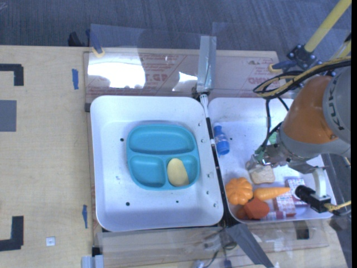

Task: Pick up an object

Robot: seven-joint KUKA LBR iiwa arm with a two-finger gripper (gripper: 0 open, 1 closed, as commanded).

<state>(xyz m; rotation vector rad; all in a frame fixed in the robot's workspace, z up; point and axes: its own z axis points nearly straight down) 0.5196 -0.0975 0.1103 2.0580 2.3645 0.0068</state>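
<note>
Letters "KU" show on the arm (334,102).

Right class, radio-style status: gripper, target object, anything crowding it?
Gripper low in right bin, fingers unreadable. Over bread-like piece, grasp unconfirmed. Pumpkin, carrot crowd close.

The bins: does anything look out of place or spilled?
Nothing spilled. A yellow item lies in the blue tray of the left bin; the other items are crowded in the right bin's lower corner under the gripper.
</note>
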